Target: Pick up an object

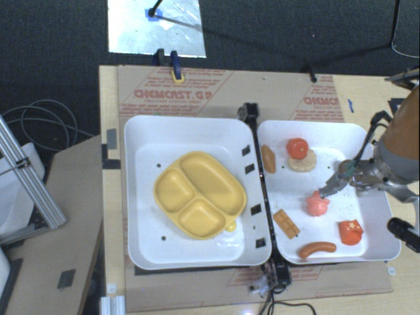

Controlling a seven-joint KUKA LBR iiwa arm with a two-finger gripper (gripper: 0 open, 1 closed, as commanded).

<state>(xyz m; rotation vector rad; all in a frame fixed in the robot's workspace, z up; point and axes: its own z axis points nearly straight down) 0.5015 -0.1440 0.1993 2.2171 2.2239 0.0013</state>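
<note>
Reaching from the right, the tool [326,190] touched a pink toy [317,205] in the right bin [377,205]; its grip could not be judged. Cardboard [216,87] read "CHEMCAST".

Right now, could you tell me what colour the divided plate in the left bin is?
Yellow: the divided plate, seen in the camera view, is plain yellow all over.

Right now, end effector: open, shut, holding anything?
End effector: cannot be told; its tip sits at the pink toy in the right bin, no grasp visible.
</note>
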